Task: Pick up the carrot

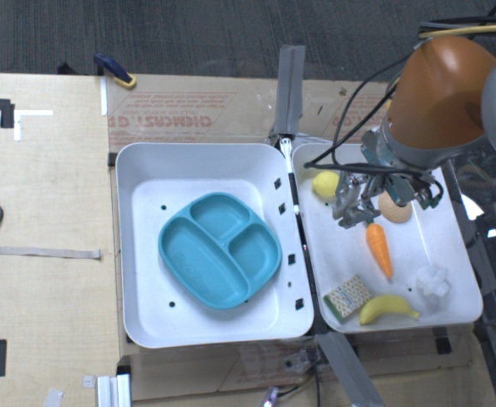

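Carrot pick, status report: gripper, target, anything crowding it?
Gripper low in right bin, at carrot's upper end. Carrot lying on bin floor, not lifted. Lemon and tan round item close by; banana further off.

Orange carrot [379, 249], yellow banana [387, 310], blue plate [220, 250].

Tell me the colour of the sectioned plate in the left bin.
Teal blue; the sectioned plastic plate shows best in the overhead camera view.

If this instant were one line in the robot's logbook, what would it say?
task: pick up carrot | gripper: above carrot's top end, right bin | carrot: lying in bin, not lifted | status: grasp not yet made
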Tool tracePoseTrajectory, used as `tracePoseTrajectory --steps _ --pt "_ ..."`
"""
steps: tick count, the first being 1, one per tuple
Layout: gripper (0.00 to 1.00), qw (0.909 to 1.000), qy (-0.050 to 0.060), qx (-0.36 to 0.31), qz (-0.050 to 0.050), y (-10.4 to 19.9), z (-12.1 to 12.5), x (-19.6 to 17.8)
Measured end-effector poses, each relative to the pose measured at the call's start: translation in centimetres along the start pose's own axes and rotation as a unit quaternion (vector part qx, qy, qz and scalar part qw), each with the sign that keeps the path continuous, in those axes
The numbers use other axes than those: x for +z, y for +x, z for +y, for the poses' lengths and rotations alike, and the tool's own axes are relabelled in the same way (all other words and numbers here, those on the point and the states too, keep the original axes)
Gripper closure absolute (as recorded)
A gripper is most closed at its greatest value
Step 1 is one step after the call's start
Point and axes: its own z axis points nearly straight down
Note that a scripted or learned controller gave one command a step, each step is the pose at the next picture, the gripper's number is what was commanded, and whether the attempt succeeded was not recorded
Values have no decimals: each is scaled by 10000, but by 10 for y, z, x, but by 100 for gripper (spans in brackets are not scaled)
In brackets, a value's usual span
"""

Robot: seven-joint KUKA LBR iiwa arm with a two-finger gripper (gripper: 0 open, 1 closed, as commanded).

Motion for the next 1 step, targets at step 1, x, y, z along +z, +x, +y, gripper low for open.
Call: tracePoseTrajectory --steps 1 --pt "100 9997 3 241 1 23 -50 -15"
